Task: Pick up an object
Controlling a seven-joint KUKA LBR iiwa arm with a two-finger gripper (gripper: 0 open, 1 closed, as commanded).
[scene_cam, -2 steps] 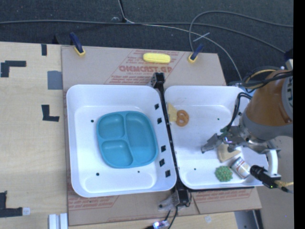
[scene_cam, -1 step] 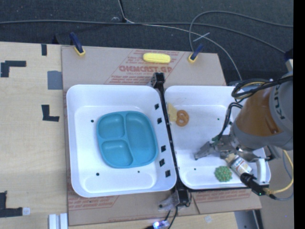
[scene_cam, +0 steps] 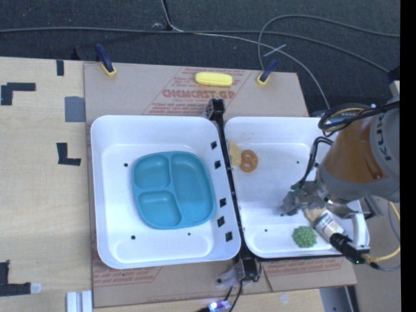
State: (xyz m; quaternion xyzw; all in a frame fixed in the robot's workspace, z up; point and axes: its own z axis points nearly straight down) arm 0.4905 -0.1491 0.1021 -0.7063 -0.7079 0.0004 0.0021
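Nearest, a green knobbly ball [scene_cam: 303,236] lies in the right bin [scene_cam: 273,247] at its front edge, just beside the pincer [scene_cam: 292,204], whose state I cannot tell. Farther back lies a tan pretzel-shaped piece [scene_cam: 247,160], left a blue divided plate [scene_cam: 173,189]. Beyond, the desk's cardboard [scene_cam: 136,90] carries blurred red lettering and a yellow banana-like piece [scene_cam: 213,78].

My gripper [scene_cam: 290,205] hangs in the right bin [scene_cam: 276,127], a broccoli piece [scene_cam: 303,236] just beside it, a pretzel [scene_cam: 248,160] farther back; a divided plate [scene_cam: 173,189] lies in the left bin [scene_cam: 110,135]
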